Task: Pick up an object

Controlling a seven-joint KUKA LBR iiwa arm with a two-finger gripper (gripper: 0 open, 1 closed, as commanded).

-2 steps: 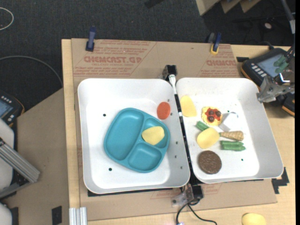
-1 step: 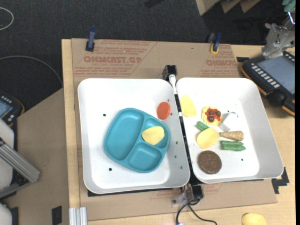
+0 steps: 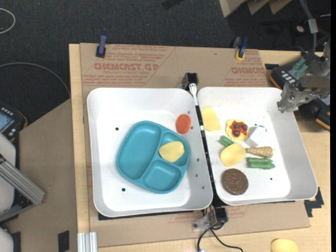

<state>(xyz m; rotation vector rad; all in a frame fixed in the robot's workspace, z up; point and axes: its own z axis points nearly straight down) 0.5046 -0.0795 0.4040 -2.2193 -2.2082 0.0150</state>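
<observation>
a blue tray [image 3: 142, 164] in the left bin [image 3: 100, 140] holds a yellow piece [image 3: 171, 151]. the gripper [image 3: 290, 101] hangs over the right bin's [image 3: 299, 156] far right corner.

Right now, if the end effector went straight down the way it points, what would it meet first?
Probably the right bin's upper right rim or bare floor, short of the toy food; the end effector hangs there, but depth is unclear.

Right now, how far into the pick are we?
Early. Done: nothing visibly lifted; a yellow piece sits in the blue tray. In hand: nothing seen; the gripper hangs at the right bin's upper right rim. Left: descend, grasp, lift.
</observation>
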